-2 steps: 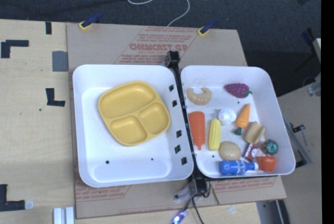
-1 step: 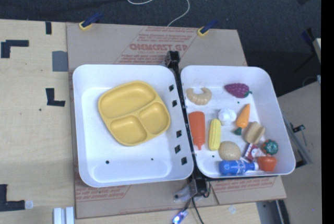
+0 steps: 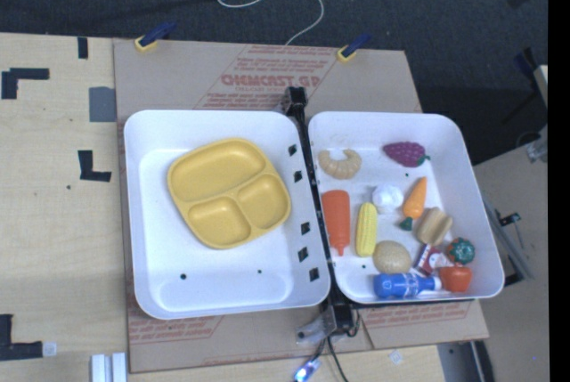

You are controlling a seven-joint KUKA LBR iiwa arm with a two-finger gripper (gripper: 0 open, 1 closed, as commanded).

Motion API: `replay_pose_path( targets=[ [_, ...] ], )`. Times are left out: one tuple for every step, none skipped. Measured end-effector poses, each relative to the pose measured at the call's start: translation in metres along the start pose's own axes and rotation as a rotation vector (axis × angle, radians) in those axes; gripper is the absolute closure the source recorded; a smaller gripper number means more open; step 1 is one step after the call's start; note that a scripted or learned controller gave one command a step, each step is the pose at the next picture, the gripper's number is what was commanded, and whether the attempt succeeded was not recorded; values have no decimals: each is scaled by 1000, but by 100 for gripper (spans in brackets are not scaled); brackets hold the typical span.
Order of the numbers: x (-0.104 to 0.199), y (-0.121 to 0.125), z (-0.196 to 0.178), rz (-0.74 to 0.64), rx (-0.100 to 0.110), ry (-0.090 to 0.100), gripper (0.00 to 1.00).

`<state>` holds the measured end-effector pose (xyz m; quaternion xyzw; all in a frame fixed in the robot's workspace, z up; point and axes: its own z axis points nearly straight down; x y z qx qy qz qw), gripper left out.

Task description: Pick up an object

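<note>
One fixed cam overhead, slanted down on both bins (image 3: pixel 142 193).

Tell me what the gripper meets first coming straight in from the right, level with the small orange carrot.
Probably the right bin's outer wall; if it travels above that rim, the small carrot comes first. Height can't be judged here.

From this fixed overhead view, I cannot tell my arm's pose, my wrist's angle, or how my gripper stands.
</note>
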<state>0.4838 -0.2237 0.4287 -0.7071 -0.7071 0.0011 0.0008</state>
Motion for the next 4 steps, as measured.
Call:
replay_pose_path(
  targets=[
    [0, 0, -39, -2, -6, -2, 100],
    [0, 0, 7, 0, 1, 0, 100],
    [0, 0, -31, -2, -6, -1, 100],
    [0, 0, 10, 0, 1, 1, 100]
  ],
)
